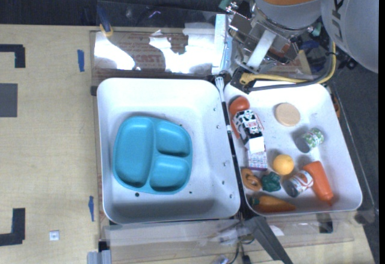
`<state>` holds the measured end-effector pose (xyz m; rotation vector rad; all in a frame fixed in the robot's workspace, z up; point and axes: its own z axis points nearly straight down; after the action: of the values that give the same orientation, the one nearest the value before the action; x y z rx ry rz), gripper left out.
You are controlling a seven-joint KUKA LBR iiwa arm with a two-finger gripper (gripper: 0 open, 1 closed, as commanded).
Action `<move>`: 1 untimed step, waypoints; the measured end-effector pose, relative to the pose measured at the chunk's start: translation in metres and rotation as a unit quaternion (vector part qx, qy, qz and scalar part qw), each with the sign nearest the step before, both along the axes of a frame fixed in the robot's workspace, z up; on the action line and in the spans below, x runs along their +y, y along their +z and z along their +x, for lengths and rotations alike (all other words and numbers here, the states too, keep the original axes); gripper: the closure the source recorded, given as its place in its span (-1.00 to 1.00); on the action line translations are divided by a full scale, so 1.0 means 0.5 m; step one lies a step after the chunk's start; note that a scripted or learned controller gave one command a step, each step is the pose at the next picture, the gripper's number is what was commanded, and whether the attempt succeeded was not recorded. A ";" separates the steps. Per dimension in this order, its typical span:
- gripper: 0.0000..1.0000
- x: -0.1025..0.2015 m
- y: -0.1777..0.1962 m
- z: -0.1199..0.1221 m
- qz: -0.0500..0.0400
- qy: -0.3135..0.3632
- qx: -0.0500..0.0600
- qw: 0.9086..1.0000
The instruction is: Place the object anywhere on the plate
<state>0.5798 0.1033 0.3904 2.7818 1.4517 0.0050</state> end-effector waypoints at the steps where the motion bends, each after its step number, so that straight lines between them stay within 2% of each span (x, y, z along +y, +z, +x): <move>1: 1.00 0.002 0.020 0.001 0.000 0.002 -0.001 1.000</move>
<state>0.5805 0.1041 0.4005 2.7779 1.4550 0.0077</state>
